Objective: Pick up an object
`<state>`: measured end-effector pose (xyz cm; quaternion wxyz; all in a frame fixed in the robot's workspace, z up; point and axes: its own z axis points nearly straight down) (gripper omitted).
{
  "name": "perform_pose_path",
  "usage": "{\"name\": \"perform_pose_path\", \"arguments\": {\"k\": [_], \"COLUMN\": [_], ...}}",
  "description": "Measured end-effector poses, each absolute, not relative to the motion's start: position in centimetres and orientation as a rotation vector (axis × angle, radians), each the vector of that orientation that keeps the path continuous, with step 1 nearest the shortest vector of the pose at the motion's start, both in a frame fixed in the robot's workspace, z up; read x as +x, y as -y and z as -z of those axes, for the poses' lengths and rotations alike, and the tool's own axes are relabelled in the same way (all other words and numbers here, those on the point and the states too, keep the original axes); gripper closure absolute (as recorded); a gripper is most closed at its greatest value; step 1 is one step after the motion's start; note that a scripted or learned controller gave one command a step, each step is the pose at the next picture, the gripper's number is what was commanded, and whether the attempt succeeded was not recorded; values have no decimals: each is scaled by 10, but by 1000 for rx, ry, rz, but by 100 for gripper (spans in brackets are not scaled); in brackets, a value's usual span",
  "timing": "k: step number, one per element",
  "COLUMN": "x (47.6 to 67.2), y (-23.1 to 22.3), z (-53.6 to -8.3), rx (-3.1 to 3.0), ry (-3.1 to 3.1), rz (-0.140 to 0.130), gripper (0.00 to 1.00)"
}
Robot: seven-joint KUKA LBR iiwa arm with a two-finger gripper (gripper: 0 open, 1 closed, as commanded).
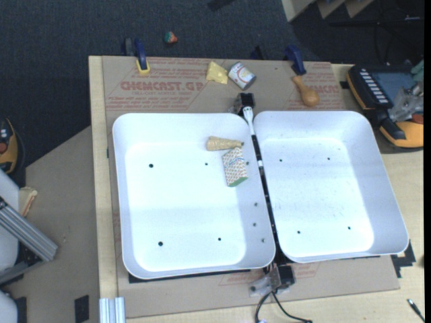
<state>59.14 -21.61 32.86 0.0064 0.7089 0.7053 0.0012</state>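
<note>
I read the bench from left to right. The left bin (135,200) holds the two candidates for the pick; both lie near its upper right corner, close to the seam between the bins. The first is a tan cone-shaped piece (223,143) lying on its side, its narrow end toward the right bin; just below it, touching or nearly so, lies a patterned packet (234,166), flat on the bin floor and tilted a little. I judge the two sit close enough that a descent on one may nudge the other; the nearby bin wall also limits the approach from the right.

The right bin (323,194) carries no loose items that I can make out. Behind the bins, on the brown board (168,86), rest a yellow wedge (217,73), a small can (242,75) and a wooden knob (307,93); I judge these lie outside the pick zone, since they stand off the bin floors. Blue clamps (141,56) at the board's far edge appear to hold it fixed.

Gripper state: I cannot tell; the pick is not yet made.
</note>
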Motion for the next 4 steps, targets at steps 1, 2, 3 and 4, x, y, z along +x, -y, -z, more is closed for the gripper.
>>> {"name": "perform_pose_path", "arguments": {"k": [1,2,3,4], "x": [540,477,620,551], "y": [226,206,173,212], "z": [-390,-449,-369,-429], "rx": [2217,2215,2209,2220], "ry": [-2210,-2215,-2228,-2208], "rz": [-5,-7,-4,-3], "gripper": [100,100,100,100]}}
